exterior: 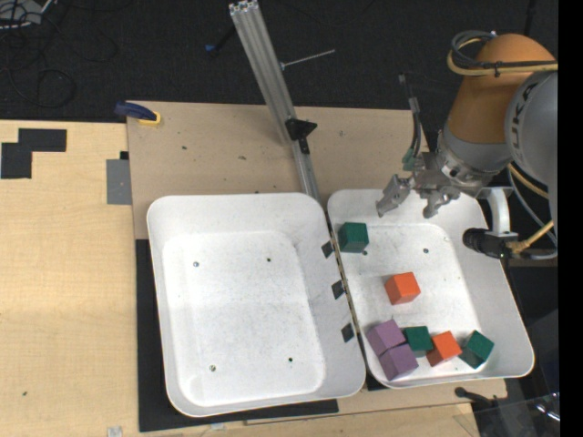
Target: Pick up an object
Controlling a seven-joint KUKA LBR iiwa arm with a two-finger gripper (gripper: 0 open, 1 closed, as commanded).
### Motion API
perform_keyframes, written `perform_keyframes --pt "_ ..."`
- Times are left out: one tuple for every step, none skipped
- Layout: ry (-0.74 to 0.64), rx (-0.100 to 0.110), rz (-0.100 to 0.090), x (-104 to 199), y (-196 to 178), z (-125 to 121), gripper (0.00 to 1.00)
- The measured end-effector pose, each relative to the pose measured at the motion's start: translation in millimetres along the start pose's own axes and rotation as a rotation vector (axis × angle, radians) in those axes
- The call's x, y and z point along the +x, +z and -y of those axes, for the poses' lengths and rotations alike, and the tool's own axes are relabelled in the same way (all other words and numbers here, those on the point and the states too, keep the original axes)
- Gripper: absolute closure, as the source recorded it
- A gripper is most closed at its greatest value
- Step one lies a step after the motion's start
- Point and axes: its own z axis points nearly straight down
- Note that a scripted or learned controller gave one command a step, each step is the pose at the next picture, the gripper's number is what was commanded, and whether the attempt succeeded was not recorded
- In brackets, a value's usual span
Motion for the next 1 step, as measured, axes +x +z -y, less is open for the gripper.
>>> perform_keyframes --pt "0.001 0.001 -0.001 6.6 56.7 9.9 0.0"
